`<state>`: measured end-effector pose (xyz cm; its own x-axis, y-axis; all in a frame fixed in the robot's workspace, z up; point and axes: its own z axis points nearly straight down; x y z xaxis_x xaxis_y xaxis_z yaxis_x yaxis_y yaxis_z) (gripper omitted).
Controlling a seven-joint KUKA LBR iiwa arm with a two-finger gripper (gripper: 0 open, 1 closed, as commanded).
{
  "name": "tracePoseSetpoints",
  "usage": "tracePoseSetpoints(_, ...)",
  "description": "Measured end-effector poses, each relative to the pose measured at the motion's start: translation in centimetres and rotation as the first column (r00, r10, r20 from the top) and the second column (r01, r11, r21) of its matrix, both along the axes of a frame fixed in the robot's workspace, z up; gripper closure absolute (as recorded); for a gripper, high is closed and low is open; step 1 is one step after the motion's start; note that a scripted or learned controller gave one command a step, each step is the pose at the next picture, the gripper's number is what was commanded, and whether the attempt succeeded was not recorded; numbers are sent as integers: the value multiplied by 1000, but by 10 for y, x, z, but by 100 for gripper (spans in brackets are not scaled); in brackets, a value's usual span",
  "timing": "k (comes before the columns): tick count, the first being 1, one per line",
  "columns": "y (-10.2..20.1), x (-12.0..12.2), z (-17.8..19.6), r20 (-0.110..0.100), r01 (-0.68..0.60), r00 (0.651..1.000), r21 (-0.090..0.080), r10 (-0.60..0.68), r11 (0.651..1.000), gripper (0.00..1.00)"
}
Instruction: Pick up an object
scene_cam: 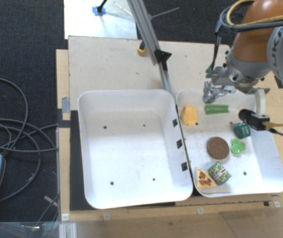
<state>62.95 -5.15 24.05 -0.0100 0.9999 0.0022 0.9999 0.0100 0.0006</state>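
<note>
A: Camera view. The grey two-finger gripper hangs over the far edge of the right shallow white bin, under the arm's orange band. Nearest candidate?

B: The long green cylinder-shaped object, just beside the fingertips at about 6 o'clock. Its long axis runs 9 to 3 o'clock, tipped slightly up at the 3 end. Matte green, smooth, slim like a bean or small cucumber.

A: State of the jaws?

B: Cannot tell; the tips are a blurred metallic cluster from this angle. Nothing is seen between them.

A: Other pieces in that bin?

B: A yellow-orange wedge-like block at 8 o'clock from the gripper, against the inner wall. A teal cup-like piece at 4 o'clock, with a bright green leaf-shaped piece beyond it. A brown round disc at 6 o'clock, farther off. A pizza-slice toy and a small green-and-red carton touch near the front rim.

A: The left shallow white bin?

B: Well apart from the gripper, at 8 o'clock.

A: Judgement?

B: The green cylinder looks the likely target; a short drop toward 6 o'clock, jaws closing across its short width.
</note>
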Motion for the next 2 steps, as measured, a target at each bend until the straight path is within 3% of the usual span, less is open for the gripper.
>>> tracePoseSetpoints(2, 103, -36, -20, -3, 0, 1000, 0, 0, 1000, 100)
